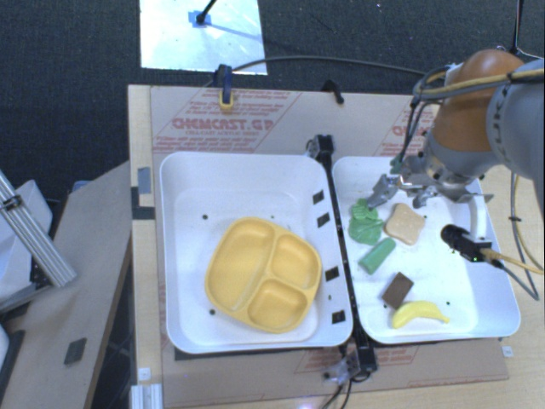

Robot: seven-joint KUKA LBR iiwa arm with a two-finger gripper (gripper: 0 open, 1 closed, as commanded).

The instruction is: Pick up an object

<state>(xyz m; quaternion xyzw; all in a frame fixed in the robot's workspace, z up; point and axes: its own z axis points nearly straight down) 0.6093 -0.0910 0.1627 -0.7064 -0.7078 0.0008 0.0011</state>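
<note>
Since the task names no particular object, you take whichever piece sits closest under the gripper (407,192), and that looks like the tan square block (404,224) in the right bin (502,309). The gripper sits at the upper middle of that bin, fingers spread apart with nothing between them; one finger reaches left toward the green lump (366,221), the other sits just above the tan block.

The relation that counts: the tan block lies just below the gripper in the frame, slightly right of the green lump and touching or nearly touching it. It is roughly square, so no long axis to line up with. A short drop toward the lower part of the frame should put the fingers around it, but the green lump crowds its left edge and may get caught too.

Other options lie farther down the frame: a green bar (377,255) running diagonally from lower left to upper right, a brown block (397,290) below it, and a yellow banana (419,314) lying near the bin's lower edge with its long axis about left-right.

The left bin (183,313) holds a yellow divided tray (262,273), well apart from the gripper.
</note>
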